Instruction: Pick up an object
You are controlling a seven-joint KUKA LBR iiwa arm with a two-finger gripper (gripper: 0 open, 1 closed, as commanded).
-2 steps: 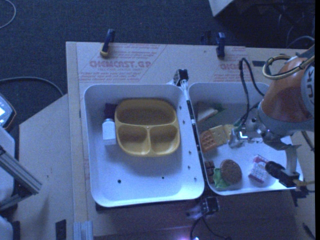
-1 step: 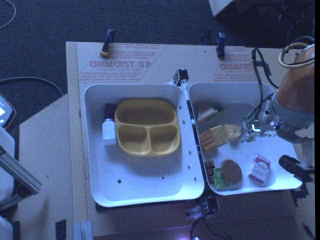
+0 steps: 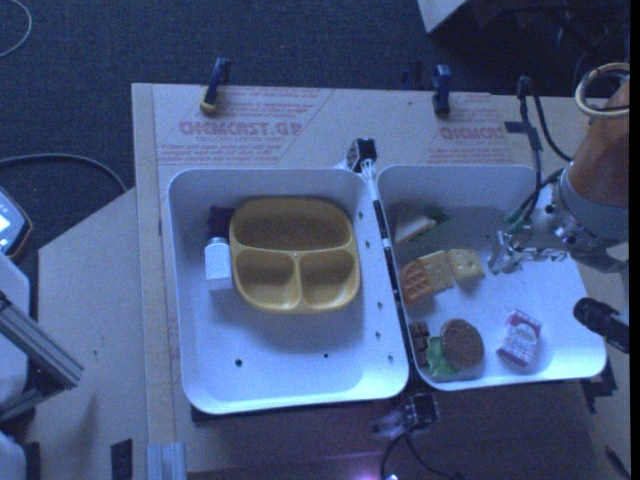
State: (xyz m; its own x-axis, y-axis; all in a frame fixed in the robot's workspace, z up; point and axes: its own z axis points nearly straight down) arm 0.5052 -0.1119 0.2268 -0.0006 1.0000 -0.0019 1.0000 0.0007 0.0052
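We judged the gripper (image 3: 507, 256), its state unreadable to us, poised over the right bin (image 3: 560, 358), next needing descent onto the cheese slice (image 3: 464, 264).

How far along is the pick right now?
Done: the end effector has reached over the right bin, beside the cheese slice. In hand: nothing shows between its fingers. Left: the grasp and lift; the burger, red carton and waffle lie on the bin floor.

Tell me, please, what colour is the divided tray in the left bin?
Yellow: the divided tray shows plainly in the camera view, lying in the left bin.
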